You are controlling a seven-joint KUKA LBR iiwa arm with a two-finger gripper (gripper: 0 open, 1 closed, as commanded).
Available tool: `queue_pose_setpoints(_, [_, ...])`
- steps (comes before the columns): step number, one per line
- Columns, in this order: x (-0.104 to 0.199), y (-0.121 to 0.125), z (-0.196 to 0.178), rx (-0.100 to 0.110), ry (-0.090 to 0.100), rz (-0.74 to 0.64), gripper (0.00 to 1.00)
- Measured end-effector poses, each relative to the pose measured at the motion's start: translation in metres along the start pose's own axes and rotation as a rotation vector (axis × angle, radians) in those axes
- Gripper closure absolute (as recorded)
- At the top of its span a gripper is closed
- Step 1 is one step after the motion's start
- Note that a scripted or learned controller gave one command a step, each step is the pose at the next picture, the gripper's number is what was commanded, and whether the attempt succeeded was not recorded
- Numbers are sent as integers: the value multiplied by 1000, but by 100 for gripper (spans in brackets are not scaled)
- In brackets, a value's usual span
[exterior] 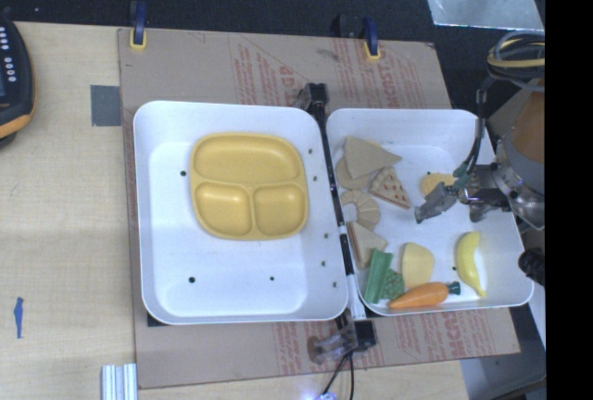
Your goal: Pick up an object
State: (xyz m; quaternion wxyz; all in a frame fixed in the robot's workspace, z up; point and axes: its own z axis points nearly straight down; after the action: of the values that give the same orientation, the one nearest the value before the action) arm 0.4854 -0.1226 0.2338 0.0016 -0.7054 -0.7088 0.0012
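Although the arm reaches over the right bin [435,120] from its right edge, nothing is lifted yet, so I judge the task to be at the approach stage, with grasp and lift still ahead. The gripper [432,204] hangs near the middle of that bin, fingers pointing toward the left bin; they look spread apart, with bare white floor between them and no object held. I cannot tell how far above the floor they hang.

The candidates all lie in the right bin. Just beside the gripper, toward the right edge, a small yellow piece [435,182] sits partly behind the wrist. Along the left edge lies a cluster of tan wedges [366,162], among them a waffle-patterned triangle [393,191] that is close to the fingertips. Toward the front edge are a pale yellow chunk [417,263], a carrot [422,296] lying along the front wall, and a green piece [380,278] touching the carrot's end. A banana [471,261] rests near the front right corner, apart from the others.

The left bin [148,204] carries a yellow divided plate [248,184] near its back half; it plays no part in the reach as things stand.

What remains, as I judge it: settle on one object, probably the waffle triangle or the small yellow piece given how near they are, descend, close, and raise it clear.
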Motion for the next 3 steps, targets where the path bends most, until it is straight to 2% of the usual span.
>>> queue_pose_setpoints(1, [-16,49,129,6,0,-1,0])
queue_pose_setpoints(2, [24,115,142,-5,-1,-7,0])
queue_pose_setpoints(3, [6,154,141,-5,-2,-2,0])
